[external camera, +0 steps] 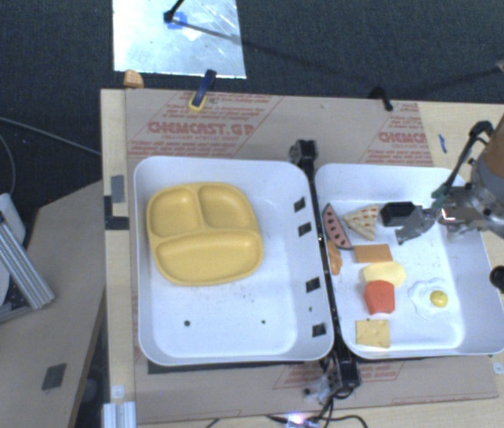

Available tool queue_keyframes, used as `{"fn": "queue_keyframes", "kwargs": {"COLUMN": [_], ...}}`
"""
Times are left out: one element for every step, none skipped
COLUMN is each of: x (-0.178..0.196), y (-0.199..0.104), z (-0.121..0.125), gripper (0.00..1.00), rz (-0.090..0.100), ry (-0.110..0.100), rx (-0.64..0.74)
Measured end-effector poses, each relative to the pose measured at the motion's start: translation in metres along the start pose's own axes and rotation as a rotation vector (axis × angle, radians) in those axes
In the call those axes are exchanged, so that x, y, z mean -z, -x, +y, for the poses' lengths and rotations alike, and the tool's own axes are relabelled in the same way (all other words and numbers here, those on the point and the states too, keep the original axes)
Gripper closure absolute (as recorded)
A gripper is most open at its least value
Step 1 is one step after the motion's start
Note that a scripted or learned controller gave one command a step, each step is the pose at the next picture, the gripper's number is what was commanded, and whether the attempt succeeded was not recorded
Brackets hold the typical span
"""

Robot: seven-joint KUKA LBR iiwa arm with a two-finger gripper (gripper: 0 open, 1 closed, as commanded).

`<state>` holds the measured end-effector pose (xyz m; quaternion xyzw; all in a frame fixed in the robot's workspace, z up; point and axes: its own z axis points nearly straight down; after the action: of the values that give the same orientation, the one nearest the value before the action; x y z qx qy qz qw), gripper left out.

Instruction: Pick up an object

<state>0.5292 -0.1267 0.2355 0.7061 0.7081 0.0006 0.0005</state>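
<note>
Reaching into the right bin [492,328] from the right, the end effector [405,223] hangs above the food pieces, so this reads as the approach step, with nothing seen in its grip; how far it is open cannot be told. Nearest lie the sandwich [364,220], a wedge whose tip points toward the far left, and the orange block [373,253], long axis left to right. A descent and closure on one piece is likely what comes next. The left bin [278,328] holds a yellow tray [203,233].
</note>
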Motion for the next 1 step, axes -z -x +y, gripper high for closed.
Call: {"fn": "queue_keyframes", "kwargs": {"x": [-0.1576], "y": [-0.0375], "z": [-0.0449], "gripper": [0.0], "rz": [0.003], "ry": [-0.006], "rx": [-0.001]}}
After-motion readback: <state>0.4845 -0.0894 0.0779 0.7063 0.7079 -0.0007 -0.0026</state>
